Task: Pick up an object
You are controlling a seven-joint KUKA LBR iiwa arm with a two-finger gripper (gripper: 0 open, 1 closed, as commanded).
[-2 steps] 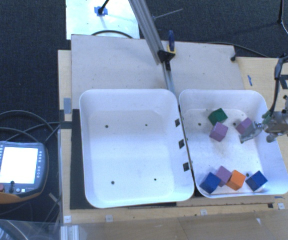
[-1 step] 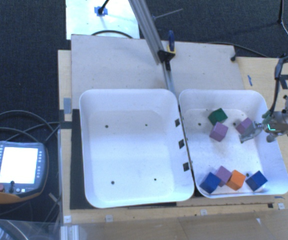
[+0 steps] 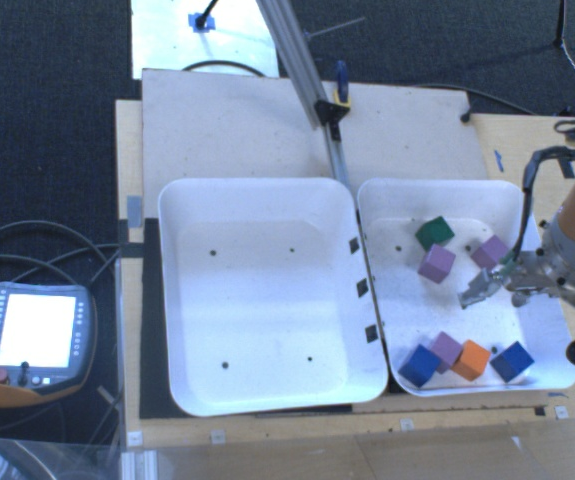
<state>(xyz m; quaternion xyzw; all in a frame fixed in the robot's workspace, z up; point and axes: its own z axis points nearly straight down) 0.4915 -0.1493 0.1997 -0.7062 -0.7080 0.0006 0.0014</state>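
Note:
The right bin [image 3: 387, 218] holds several small cubes. A green cube [image 3: 434, 232] and a purple cube [image 3: 437, 263] lie near its middle, with another purple cube [image 3: 489, 251] to their right. Along the near wall sit a blue cube [image 3: 420, 364], a purple cube [image 3: 448, 349], an orange cube [image 3: 472, 359] and a second blue cube [image 3: 512, 360]. My gripper [image 3: 475, 290] hangs over the right bin, reaching in from the right, just right of the middle purple cube and below the right purple one. I see no cube in it.
The left bin [image 3: 182, 268] stands beside the right one, their walls meeting at a ridge [image 3: 362, 288]. A slanted metal pole [image 3: 297, 53] rises behind the bins. A teach pendant [image 3: 32, 343] lies on the floor at left.

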